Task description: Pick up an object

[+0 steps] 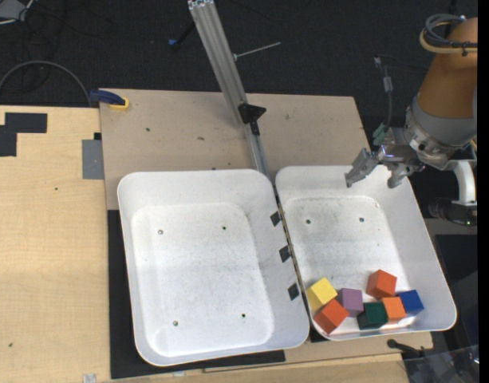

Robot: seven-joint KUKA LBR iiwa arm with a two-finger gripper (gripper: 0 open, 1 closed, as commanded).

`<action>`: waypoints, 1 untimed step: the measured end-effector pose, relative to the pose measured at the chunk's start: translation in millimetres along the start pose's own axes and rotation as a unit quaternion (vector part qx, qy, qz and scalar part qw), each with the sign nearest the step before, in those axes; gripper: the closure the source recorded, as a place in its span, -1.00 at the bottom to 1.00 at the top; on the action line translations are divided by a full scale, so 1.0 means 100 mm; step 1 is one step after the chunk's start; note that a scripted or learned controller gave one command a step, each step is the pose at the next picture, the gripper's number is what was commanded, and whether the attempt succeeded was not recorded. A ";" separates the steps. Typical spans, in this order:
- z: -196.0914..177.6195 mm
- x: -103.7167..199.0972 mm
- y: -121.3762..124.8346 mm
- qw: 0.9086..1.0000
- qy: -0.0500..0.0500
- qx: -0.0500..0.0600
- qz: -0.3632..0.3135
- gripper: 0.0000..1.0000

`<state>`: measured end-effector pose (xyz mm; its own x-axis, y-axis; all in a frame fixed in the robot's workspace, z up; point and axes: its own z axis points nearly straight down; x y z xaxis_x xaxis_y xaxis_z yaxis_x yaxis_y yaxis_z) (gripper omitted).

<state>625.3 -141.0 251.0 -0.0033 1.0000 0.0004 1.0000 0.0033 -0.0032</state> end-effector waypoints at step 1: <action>0.64 0.05 0.29 1.000 0.001 0.003 -0.001 -1.00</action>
<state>654.0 -135.4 187.2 -0.0050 1.0000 0.0017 0.9999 0.0051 -0.0094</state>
